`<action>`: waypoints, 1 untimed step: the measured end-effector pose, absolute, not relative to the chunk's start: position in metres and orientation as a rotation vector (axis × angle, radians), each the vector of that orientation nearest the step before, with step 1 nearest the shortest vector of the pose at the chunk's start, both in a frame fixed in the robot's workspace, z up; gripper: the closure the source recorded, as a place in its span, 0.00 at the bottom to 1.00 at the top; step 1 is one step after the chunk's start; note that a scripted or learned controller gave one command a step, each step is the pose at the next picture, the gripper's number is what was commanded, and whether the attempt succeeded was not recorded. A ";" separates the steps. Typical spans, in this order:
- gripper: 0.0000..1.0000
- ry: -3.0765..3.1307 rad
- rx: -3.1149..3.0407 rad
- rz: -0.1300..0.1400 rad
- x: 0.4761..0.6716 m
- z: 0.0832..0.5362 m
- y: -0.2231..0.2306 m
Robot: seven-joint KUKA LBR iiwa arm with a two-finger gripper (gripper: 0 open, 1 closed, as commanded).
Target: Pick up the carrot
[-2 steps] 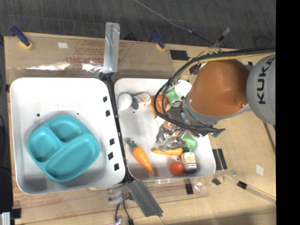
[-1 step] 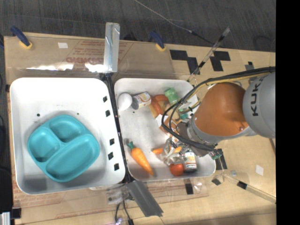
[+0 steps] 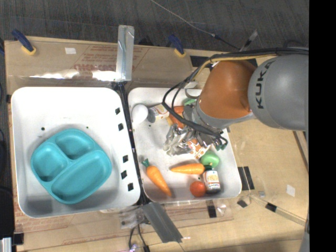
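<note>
We see the jaws (image 3: 177,139) low in the right bin (image 3: 137,96), state untellable, carrot (image 3: 156,178) near its front-left corner, second carrot (image 3: 187,168) beside.

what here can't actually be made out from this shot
- The tool: camera view, a blurred metallic tangle under the orange band; open or shut is unreadable.
- The orange item at the right bin's back: camera view, partly covered by cables and the wrist, so unidentifiable.
- The small bottle: camera view, label too small to read.
- The carrot lies in plain sight.
</note>
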State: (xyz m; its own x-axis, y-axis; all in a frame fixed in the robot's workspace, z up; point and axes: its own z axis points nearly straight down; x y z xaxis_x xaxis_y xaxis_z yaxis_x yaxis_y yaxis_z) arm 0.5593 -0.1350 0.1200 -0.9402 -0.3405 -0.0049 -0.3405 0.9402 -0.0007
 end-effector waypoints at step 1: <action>1.00 3.101 -0.448 0.002 0.572 0.196 -0.026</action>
